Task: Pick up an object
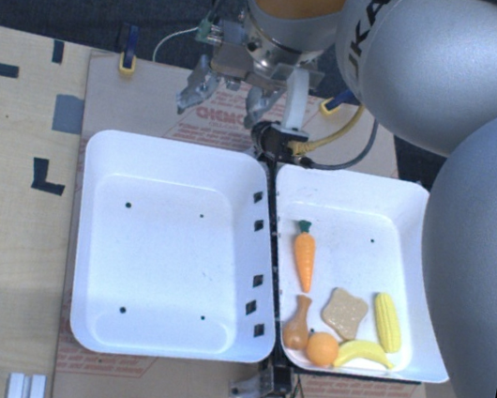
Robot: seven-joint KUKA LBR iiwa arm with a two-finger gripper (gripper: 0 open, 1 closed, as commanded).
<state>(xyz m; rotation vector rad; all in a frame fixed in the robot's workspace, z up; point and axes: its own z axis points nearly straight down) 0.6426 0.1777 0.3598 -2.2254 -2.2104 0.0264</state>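
The hand (pixel 224 96) hung above the cardboard (pixel 152 100) behind the left bin (pixel 93 214), its two fingers spread apart with nothing between them. The toy food lay well apart from it, in the near part of the right bin (pixel 408 212): a carrot (pixel 303 259), a slice of bread (pixel 344 312), a corn cob (pixel 387 322), a banana (pixel 362 354), an orange (pixel 322 349) and a small brown bottle (pixel 298 327).

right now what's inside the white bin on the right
Inside the shallow white right bin: an orange carrot, tan bread slice, yellow corn cob, yellow banana, round orange fruit and a tan gourd-shaped piece.
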